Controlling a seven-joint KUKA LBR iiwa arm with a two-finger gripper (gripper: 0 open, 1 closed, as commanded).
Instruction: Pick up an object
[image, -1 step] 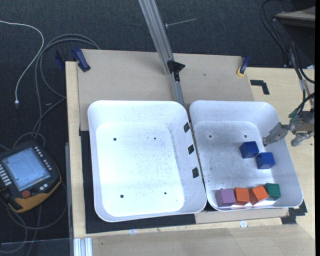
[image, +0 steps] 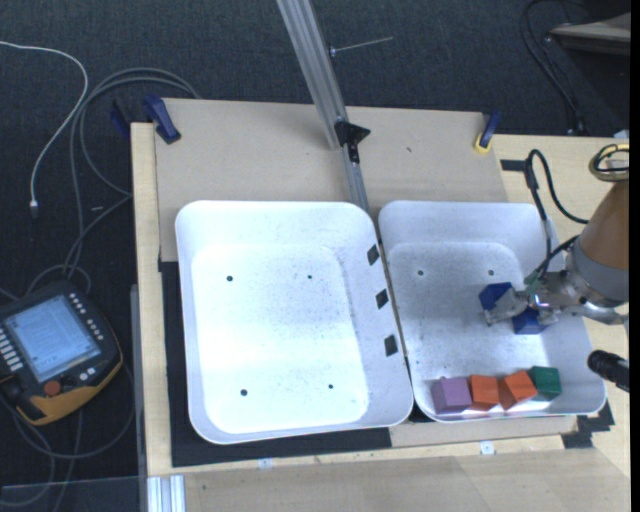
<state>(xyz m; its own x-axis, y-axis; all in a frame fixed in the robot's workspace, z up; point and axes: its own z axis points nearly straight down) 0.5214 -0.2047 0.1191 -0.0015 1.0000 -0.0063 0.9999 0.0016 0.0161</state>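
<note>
Camera view: gripper (image: 513, 308) low in the right bin (image: 440, 225), blue blocks (image: 495, 296) beside it; finger state unreadable; risk it nudges them away.

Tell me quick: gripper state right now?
Gripper: low in the right bin, by two blue blocks; open, shut or holding cannot be told.

Robot lab, plain bench (image: 260, 150) with two white bins (image: 200, 300) clamped down, control handset (image: 50, 345) and loose cables (image: 60, 120) on dark carpet, metal camera pole (image: 315, 70) overhead
</note>
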